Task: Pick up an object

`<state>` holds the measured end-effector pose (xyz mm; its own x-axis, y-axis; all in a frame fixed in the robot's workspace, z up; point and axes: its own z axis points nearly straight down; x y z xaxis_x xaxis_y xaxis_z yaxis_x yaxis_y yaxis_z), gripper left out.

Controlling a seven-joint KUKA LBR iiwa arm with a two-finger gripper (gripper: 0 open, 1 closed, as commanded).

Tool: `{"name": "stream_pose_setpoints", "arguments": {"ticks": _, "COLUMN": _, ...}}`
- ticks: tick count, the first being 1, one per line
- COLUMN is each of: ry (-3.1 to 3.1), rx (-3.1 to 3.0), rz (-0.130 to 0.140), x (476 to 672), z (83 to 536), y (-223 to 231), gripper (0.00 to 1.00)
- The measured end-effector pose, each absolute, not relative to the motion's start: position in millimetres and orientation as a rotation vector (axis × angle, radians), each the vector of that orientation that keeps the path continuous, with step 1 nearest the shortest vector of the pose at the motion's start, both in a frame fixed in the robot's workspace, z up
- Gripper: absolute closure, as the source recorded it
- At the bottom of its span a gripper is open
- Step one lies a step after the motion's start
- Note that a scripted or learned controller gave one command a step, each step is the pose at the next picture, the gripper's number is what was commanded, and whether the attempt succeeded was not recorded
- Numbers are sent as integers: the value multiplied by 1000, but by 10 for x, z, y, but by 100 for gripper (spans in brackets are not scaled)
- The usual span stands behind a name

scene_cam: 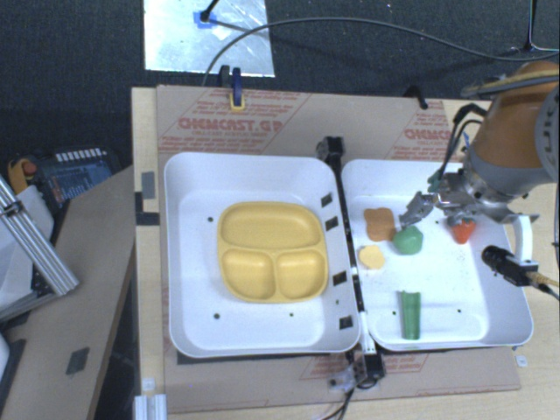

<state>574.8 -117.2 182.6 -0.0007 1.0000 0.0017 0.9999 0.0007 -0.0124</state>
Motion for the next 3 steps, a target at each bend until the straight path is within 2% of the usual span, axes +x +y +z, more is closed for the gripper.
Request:
{"name": "stream_pose_setpoints", "arguments": {"ticks": 1, "ry": -2225, "rx": -2218, "rz": -1, "x": 5778, "z": 1901, "y": -1169, "gripper": 0}}
{"name": "stream_pose_setpoints", "arguments": {"ticks": 3, "ry": -2221, "rx": -2218, "rz": 2, "x": 5785, "z": 817, "y": -1068, "gripper": 0}}
